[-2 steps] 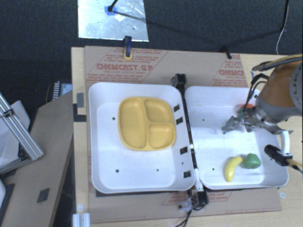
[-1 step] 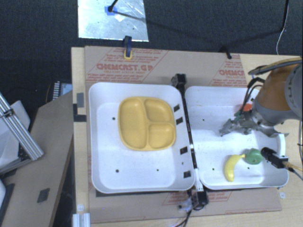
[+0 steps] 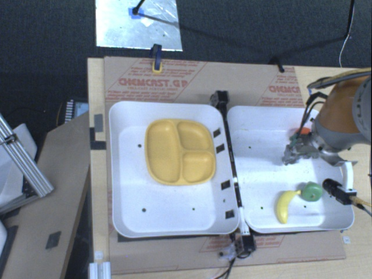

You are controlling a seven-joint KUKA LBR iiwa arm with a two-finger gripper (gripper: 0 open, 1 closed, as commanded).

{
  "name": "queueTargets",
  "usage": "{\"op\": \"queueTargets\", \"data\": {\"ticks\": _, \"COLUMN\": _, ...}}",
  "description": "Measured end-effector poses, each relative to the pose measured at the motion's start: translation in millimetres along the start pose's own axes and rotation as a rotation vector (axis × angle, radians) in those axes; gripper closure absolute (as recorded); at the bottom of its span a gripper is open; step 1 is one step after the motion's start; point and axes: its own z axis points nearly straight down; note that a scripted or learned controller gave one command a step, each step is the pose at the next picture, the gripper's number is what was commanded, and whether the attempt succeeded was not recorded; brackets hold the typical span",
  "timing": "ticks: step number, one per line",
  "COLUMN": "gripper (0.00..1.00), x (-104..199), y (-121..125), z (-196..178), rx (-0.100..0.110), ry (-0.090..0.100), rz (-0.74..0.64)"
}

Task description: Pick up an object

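A yellow banana (image 3: 285,204) lies near the front of the right bin (image 3: 261,173), with a small green round object (image 3: 312,192) touching its right end. My gripper (image 3: 295,153) hangs over the right part of that bin, a little behind and above the banana and the green object. Nothing shows between its metal fingers (image 3: 290,155). A small orange-red piece (image 3: 303,131) sits just behind the gripper, partly hidden by the wrist.
The left bin (image 3: 125,173) holds a yellow divided plate (image 3: 178,151) with three compartments. A black divider (image 3: 228,156) with clips runs between the two bins. Brown cardboard lies under both bins.
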Motion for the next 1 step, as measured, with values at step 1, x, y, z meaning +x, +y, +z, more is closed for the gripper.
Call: {"op": "queueTargets", "data": {"ticks": 1, "gripper": 1.00, "x": 5.9, "y": -3.9, "z": -47.7, "rx": -0.001, "ry": 0.000, "rz": -0.002}}
